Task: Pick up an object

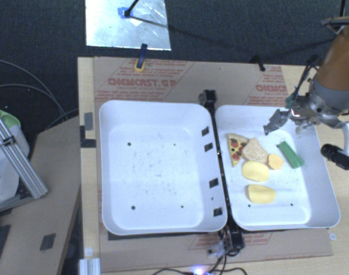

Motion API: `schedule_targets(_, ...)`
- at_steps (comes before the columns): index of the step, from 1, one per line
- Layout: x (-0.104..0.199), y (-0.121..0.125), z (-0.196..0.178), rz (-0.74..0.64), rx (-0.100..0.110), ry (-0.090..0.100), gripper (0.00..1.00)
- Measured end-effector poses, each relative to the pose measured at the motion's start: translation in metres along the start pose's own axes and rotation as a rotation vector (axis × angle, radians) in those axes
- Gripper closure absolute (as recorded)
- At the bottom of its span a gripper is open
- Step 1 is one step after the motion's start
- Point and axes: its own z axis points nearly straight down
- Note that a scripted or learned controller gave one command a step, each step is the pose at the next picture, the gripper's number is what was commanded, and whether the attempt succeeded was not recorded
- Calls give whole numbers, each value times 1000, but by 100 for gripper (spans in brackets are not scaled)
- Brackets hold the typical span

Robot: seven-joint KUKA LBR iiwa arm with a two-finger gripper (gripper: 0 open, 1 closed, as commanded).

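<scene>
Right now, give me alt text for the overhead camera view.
The arm's tool hovers over the right bin, which holds a pizza slice, a green stick and yellow food pieces. A second white bin sits left.

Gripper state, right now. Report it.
Gripper: open, holding nothing, above the back of the right bin, clear of the pizza slice and the green piece.

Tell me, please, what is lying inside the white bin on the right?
The right white bin holds a pizza slice toy, a tan bread-like piece, a small orange piece, a green stick and two yellow potato-like lumps. The claw covers part of its far edge.
</scene>
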Motion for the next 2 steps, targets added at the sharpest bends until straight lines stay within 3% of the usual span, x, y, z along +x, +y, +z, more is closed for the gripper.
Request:
schedule_targets(1,-24,-39,135,6,10,2,0)
schedule_targets(2,20,-102,138,2,5,3,0)
